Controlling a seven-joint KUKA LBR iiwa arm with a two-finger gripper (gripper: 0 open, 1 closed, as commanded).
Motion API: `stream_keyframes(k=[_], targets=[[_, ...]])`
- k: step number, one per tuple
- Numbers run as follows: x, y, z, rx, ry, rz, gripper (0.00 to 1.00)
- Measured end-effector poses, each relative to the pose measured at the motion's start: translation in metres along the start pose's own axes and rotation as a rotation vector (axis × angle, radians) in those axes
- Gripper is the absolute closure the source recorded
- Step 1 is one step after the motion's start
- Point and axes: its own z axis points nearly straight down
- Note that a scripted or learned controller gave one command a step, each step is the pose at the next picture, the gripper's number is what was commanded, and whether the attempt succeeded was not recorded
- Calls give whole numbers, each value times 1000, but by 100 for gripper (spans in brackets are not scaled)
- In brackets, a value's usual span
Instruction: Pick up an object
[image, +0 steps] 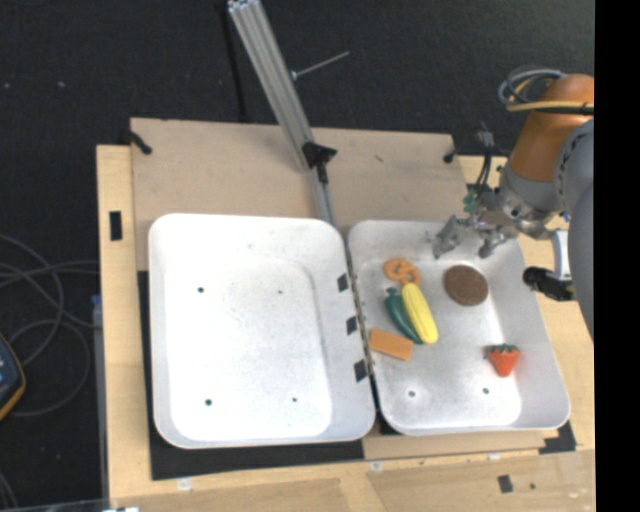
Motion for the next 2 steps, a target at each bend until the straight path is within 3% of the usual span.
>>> stream_keyframes(k=[1, 2], targets=[[0, 0, 33, -4, -1, -1, 0], [-1, 1, 21, -6, -3, -1, 100]])
